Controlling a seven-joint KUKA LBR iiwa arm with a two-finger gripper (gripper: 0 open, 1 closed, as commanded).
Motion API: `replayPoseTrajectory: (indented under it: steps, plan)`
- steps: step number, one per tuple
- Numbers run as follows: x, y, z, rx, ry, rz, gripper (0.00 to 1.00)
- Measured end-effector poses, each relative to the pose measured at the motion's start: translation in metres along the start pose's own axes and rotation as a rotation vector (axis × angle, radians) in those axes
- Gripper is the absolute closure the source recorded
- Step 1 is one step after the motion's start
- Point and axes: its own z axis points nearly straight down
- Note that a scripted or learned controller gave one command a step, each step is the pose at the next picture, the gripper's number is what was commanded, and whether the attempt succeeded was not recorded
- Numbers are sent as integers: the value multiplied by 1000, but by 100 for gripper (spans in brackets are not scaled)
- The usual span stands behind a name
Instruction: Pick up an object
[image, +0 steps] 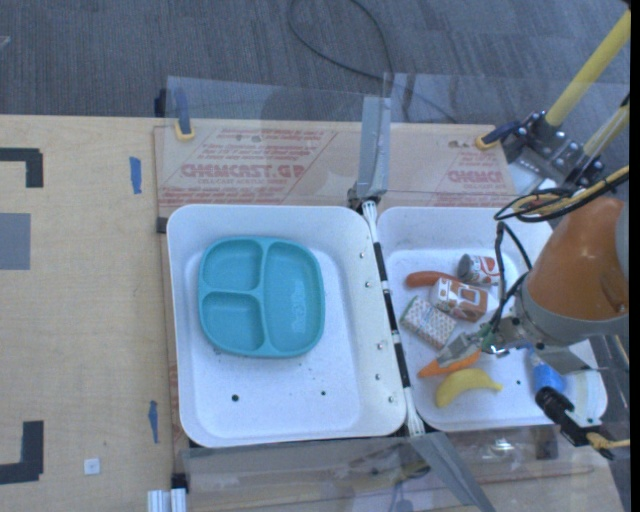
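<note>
The right bin (400, 240) holds several small items. A red sausage (433, 278) lies near its far side, with a grey and red can (478, 267) to its right. Beside them are an orange and white carton (460, 298) and a patterned box (427, 322). An orange carrot (442, 367) and a yellow banana (468, 386) lie near the front. My gripper (468, 347) is low in this bin, just above the carrot and right of the patterned box. The orange band of the arm (585, 270) rises behind it.
The left bin (190, 330) holds a teal divided plate (262, 297). A ridge with clips (385, 320) separates the two bins. Cables and a blue fitting (546, 379) hang at the right bin's right side. A clear panel (375, 140) stands behind the bins.
</note>
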Motion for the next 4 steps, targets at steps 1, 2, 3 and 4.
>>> replayPoseTrajectory:
  steps: [1,2,3,4]
  plan:
    - [1,3,7,-6,1,-10,0]
    - [-1,10,-10,-27,-8,-9,100]
    - [15,94,-78,19,3,-44,100]
    - [15,93,-78,20,3,-44,0]
